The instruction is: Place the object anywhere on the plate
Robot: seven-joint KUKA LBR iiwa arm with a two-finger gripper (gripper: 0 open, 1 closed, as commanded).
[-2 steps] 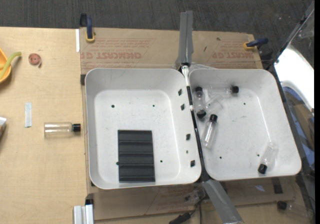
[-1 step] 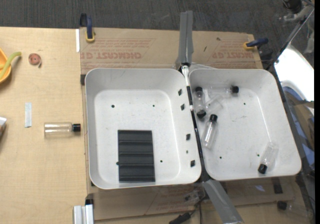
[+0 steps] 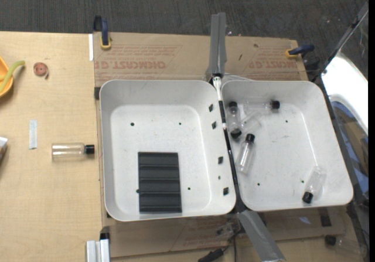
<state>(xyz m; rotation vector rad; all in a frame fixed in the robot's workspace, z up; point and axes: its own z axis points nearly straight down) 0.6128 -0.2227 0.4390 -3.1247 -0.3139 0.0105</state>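
Left white bin with black ridged plate near side, right white bin with clear black-capped vials, gripper's state cannot be told

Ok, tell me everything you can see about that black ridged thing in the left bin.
The black ridged plate is a dark, matte rectangle, with raised bars running across it from side to side, about four of them. It looks like rubber or plastic, though that is a guess. It lies flat on the floor of the left bin, toward the near edge and about midway between the bin's side walls. Nothing rests on it or touches it; the clear vials all lie in the right bin.
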